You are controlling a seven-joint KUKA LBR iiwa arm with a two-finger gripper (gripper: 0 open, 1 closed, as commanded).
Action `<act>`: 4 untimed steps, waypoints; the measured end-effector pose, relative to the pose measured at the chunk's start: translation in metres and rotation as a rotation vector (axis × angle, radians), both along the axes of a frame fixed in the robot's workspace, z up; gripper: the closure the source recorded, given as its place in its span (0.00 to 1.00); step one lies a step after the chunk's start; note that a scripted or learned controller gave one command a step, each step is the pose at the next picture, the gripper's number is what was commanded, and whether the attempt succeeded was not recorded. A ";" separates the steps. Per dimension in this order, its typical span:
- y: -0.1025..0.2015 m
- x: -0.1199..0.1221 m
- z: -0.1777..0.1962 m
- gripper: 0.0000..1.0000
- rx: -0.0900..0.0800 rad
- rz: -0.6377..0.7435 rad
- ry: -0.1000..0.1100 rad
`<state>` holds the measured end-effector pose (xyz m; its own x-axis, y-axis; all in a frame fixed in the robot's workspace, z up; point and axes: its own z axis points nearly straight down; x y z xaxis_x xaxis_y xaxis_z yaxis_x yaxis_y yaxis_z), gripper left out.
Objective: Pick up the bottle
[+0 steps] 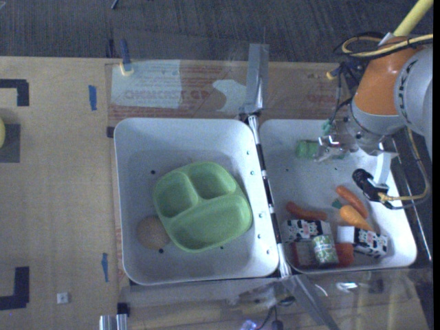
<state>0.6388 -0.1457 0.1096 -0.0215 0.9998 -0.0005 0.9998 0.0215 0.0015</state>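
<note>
- The arm reaches in from the right, and its hand sits over the far part of the right bin.
- A small green thing lies just left of the hand's tip, touching it or very nearly so. It is blurred; whether it is the bottle, or some part of one, cannot be told with any certainty.
- Whether the hand is released or clenched cannot be told either, because the tip is small and blurred. Nothing is clearly seen gripped in it.
- A more bottle-like thing stands among the clutter at the near edge of the right bin: a small container with a green label, between two black-and-white cartons and beside a red piece. It may be the bottle, and it is well apart from the hand.
- Two carrots lie in the right part of that bin, and a red sausage-like piece lies toward its left part.
- The left bin holds a green divided plate with a tan ball touching its near-left side. None of this concerns the task.
- As a judgement, the task is at an early stage: the hand is down in the right bin, but no lift is visible.
- What is left is a firm grip on the bottle and raising it out of the bin.
</note>
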 end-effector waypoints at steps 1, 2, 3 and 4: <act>0.010 0.017 0.089 1.00 -0.001 0.008 -0.004; 0.010 0.017 0.087 0.00 -0.001 0.008 -0.001; 0.022 -0.023 -0.004 0.00 0.000 -0.056 -0.002; 0.021 -0.022 0.007 1.00 0.000 -0.059 -0.006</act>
<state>0.6164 -0.1248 0.1167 0.0374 0.9993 -0.0007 0.9993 -0.0373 0.0079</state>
